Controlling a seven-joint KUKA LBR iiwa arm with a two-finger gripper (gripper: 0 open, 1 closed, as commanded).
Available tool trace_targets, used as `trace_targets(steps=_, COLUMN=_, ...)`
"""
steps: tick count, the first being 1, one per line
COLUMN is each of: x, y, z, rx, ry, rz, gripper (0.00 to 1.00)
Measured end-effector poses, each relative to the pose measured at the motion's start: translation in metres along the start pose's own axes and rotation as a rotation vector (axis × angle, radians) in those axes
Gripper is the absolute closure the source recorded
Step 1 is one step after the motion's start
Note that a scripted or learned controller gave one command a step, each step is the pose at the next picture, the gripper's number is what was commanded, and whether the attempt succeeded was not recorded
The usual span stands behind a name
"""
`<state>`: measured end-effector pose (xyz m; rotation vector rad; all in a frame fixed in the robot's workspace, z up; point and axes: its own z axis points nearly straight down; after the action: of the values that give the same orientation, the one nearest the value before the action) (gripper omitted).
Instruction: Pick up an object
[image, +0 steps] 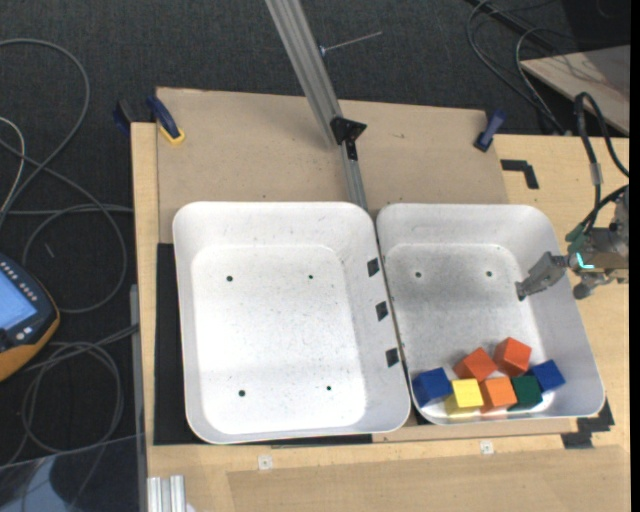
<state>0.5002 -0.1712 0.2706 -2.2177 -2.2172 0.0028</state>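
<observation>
Your gripper (552, 277), open and holding nothing, hovers at the right shallow white bin (560, 250); grab the stiff, light orange cube (514, 354) by opposite flat sides.

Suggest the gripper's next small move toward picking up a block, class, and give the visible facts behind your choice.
Probably shift the gripper toward the near end of the right bin before lowering. It sits at that bin's right rim, apart from the blocks, which cluster in the near corner. The orange block lies closest to it and stands at the cluster's edge, so it seems the easiest target.
</observation>
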Motion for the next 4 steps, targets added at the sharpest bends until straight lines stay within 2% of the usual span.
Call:
trace_targets(steps=1, x=0.0, y=0.001, z=-0.002, rx=-0.005, ry=-0.001, rz=-0.001, gripper=0.0)
trace_targets(steps=2, x=-0.001, y=0.003, z=0.061, rx=0.002, ry=0.001, rz=0.0, gripper=0.0)
trace_targets(steps=3, x=0.004, y=0.001, z=0.104, rx=0.002, ry=0.001, rz=-0.001, gripper=0.0)
trace_targets(steps=4, x=0.007, y=-0.002, z=0.168, rx=0.003, ry=0.001, rz=0.0, gripper=0.0)
